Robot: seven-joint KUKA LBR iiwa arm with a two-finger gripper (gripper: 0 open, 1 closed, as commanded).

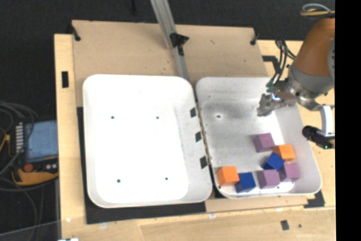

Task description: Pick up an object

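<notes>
Several small blocks lie in the near part of the right bin (237, 96): a purple block (263, 141), an orange block (286, 152), a blue block (274, 162), a purple block (291, 170), another purple block (268, 178), a blue block (245, 182) and an orange block (228, 175). My gripper (267, 105) hangs over the bin's far right part, above and away from the blocks. Nothing shows between its fingers.
The left bin (138, 138) sits beside the right one. A slanted metal pole (161, 5) runs down from the top to the gap between the bins. A blue device with cables (36, 147) lies off the bench at the left.
</notes>
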